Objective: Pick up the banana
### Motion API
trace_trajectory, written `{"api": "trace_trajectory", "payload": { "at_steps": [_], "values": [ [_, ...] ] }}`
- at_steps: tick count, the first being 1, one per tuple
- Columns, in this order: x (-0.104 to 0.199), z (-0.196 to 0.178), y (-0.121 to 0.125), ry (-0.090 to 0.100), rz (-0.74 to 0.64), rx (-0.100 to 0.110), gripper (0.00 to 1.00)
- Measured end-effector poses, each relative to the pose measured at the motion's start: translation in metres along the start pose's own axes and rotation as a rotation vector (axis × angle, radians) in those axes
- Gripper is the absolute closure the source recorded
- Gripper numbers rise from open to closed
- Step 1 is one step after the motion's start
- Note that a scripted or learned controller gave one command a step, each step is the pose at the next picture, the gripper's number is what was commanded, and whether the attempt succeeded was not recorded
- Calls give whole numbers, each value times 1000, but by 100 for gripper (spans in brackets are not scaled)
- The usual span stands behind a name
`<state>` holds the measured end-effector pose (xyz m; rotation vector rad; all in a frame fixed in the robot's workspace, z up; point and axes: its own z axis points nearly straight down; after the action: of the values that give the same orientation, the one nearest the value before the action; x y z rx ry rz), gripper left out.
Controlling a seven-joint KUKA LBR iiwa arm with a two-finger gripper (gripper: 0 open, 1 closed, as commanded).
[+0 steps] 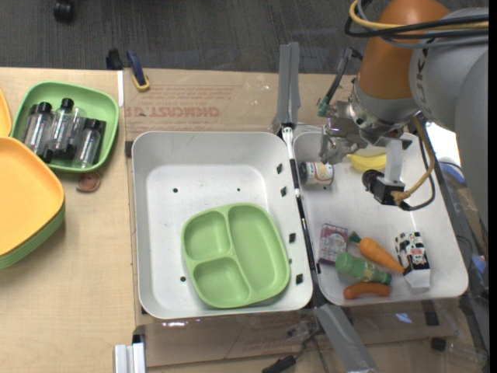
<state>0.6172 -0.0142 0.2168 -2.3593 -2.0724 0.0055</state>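
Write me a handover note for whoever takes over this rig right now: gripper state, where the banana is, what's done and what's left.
Gripper: low over the far end of the right bin; nothing visibly between its fingers.
Banana: lying in the right bin's far end, partly hidden under the arm, just right of the gripper. A small can lies close on the gripper's other side.
Done: arm brought over the banana's area. Banana not lifted.
Left: grasp the banana and lift it clear.
Left bin holds the green divided plate; not involved.
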Motion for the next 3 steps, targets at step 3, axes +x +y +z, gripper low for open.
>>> {"api": "trace_trajectory", "payload": {
  "at_steps": [3],
  "values": [
    [161,126,21,-1,227,-1,100]
  ]
}}
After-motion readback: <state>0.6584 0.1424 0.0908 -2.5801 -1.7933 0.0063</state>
